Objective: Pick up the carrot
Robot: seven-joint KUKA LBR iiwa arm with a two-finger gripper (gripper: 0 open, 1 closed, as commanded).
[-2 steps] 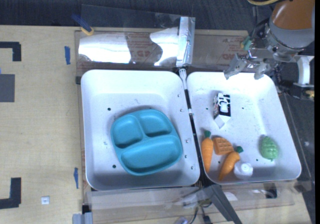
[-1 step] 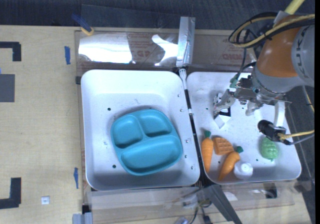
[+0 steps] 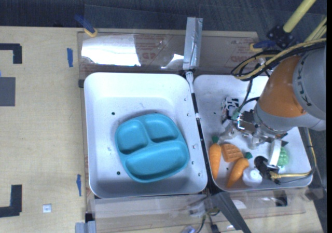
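The carrot (image 3: pixel 214 160) is a short orange cone lying near the front left corner of the right bin (image 3: pixel 207 97), its tip toward the front wall. A second orange tapered piece (image 3: pixel 237 171) lies just to its right, and a ridged orange-yellow piece (image 3: pixel 231 151) sits between them. My gripper (image 3: pixel 240 134) hangs over the middle of the right bin, just behind and to the right of the carrot. Nothing shows between its fingers.
A blue divided plate (image 3: pixel 150 146) lies in the left bin (image 3: pixel 98 92). In the right bin, a white item (image 3: pixel 253 177) and a green-and-white item (image 3: pixel 282 155) lie near the front right. A small black-and-white item (image 3: pixel 230 106) rests behind the gripper.
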